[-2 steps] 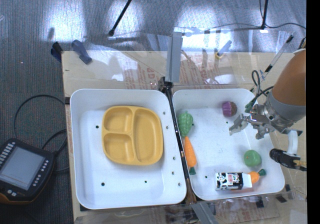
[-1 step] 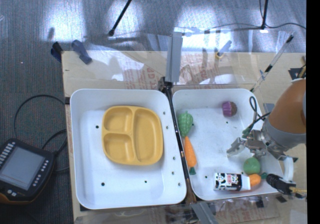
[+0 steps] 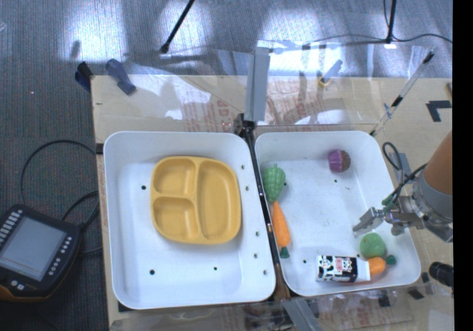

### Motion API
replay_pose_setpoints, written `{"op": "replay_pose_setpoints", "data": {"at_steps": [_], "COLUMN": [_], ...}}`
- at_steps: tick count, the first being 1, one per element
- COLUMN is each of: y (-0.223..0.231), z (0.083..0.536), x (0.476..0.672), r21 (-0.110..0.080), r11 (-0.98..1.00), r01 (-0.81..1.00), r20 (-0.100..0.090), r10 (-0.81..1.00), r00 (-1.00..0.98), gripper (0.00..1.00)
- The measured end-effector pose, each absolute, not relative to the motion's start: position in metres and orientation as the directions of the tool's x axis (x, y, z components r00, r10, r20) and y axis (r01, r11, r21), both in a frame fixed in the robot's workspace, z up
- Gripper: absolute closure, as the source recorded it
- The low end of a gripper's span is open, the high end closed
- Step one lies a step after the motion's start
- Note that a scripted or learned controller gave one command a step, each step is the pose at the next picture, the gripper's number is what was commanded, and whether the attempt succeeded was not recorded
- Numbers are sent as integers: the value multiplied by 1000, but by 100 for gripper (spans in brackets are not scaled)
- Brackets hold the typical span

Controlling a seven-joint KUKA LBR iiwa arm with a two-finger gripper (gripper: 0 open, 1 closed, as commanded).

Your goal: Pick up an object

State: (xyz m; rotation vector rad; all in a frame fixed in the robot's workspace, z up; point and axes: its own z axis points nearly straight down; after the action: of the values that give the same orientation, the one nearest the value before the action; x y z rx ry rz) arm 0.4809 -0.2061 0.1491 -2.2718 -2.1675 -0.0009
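The hand (image 3: 375, 216) reaches in at the right side of the right bin (image 3: 310, 156), low over the floor of the bin near its right wall, with the grey arm (image 3: 436, 200) behind it running off the right edge. Its fingers look spread apart with nothing between them, though they are small and a little blurred here, so that reading is not firm. Just below the hand lies a round green toy (image 3: 372, 244), close to it but apparently not touched. Beside that, along the front wall of the same bin, lies a small black-and-white carton (image 3: 338, 268) on its side, with an orange piece (image 3: 377, 266) at its right end. A purple ball-like toy (image 3: 339, 160) sits near the back of the bin, well apart from the hand. Against the bin's left wall lie a green leafy toy (image 3: 274, 182) and, just below it, an orange carrot (image 3: 281, 224). The left bin (image 3: 133, 278) holds a yellow divided plate (image 3: 196, 199) with three compartments. Both bins rest on the table (image 3: 148, 104).
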Motion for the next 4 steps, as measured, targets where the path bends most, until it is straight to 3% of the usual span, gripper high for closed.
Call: {"op": "replay_pose_setpoints", "data": {"at_steps": [1,2,3,4], "y": [-173,-175,-174,-175], "z": [84,93,93,101], "x": [475,475,475,474], "r21": [-8,-9,-10,-14], "r11": [76,69,69,64], "r01": [997,998,998,998], "r20": [5,6,7,9], "r10": [997,998,998,998], "r00": [-76,-69,-69,-64], "gripper": [0,100,0,100]}}
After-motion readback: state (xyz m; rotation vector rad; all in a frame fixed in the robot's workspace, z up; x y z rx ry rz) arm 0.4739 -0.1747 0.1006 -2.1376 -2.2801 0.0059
